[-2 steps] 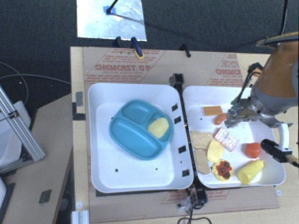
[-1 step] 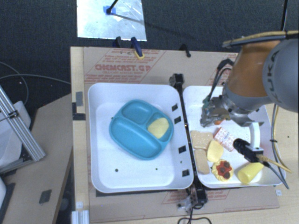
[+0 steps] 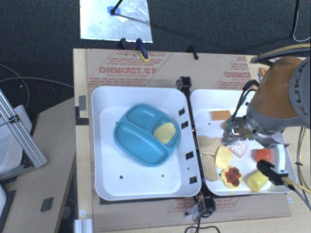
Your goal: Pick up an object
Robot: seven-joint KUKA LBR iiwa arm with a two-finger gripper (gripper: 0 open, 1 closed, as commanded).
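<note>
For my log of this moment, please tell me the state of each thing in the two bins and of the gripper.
Blue divided plate: flat in the left bin.
Yellow piece: resting in a plate compartment.
Orange slice: flat in the right bin.
Pizza piece: lying flat, untouched.
Yellow block: lying near the bin's front edge.
Gripper: low over the right bin, grasp unclear.

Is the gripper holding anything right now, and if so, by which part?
It cannot be told. The gripper is low in the right bin, just above the pink checkered piece and yellow piece, but nothing visibly sits between its tips.
</note>
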